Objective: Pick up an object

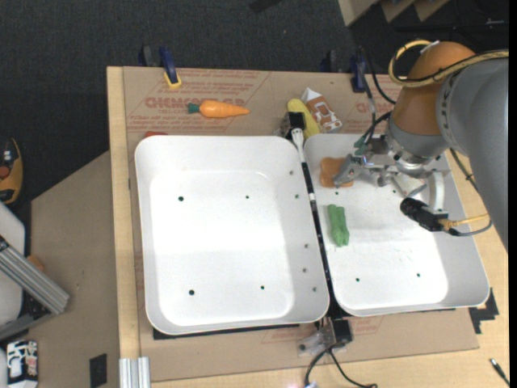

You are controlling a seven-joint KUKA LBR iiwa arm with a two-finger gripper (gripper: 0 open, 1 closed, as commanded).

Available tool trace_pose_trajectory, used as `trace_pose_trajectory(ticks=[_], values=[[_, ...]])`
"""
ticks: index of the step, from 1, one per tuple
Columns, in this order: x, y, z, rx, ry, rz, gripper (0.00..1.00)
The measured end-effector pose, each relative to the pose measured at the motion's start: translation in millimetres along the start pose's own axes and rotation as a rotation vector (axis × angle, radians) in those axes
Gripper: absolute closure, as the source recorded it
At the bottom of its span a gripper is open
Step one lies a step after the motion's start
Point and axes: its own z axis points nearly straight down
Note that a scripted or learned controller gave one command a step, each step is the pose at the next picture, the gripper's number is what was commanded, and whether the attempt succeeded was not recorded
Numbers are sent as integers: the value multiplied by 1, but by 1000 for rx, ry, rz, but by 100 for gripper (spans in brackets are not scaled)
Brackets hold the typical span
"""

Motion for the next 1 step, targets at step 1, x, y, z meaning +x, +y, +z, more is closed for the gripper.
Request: trace_pose_trajectory(ticks=[1], values=[[-7, 29, 1, 1, -2, 5, 0]])
